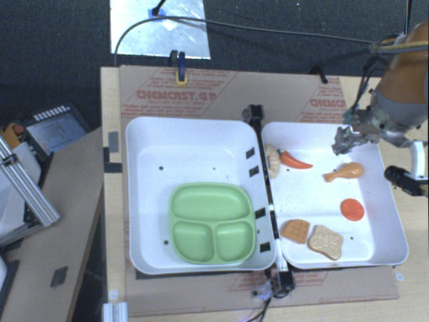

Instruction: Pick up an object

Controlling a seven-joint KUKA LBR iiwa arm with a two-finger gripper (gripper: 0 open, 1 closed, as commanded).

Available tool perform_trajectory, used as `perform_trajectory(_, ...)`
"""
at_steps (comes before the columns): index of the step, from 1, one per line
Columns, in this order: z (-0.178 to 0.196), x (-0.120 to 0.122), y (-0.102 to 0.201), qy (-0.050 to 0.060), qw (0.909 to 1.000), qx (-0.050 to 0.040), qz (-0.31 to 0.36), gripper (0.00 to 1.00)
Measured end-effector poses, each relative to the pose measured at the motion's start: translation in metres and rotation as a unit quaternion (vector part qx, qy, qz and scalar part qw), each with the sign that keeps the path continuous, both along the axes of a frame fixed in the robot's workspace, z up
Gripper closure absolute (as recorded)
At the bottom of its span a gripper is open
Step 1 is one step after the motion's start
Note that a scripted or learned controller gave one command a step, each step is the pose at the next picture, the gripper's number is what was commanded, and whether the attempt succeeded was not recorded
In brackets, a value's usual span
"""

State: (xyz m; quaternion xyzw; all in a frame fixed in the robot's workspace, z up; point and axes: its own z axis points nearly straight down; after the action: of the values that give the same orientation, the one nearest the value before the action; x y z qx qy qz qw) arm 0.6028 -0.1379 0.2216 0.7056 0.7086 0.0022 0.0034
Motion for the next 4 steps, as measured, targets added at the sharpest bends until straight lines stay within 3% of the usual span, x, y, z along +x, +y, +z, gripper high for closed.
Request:
perform_trajectory(1, 0.041, 0.002, 0.000, 0.001, 1.0000, 0.0002, 0.000, 1.00)
perform_trajectory(4, 0.001, -0.043, 0.146, 0.005, 1.0000, 0.0021, 0.003, 1.00)
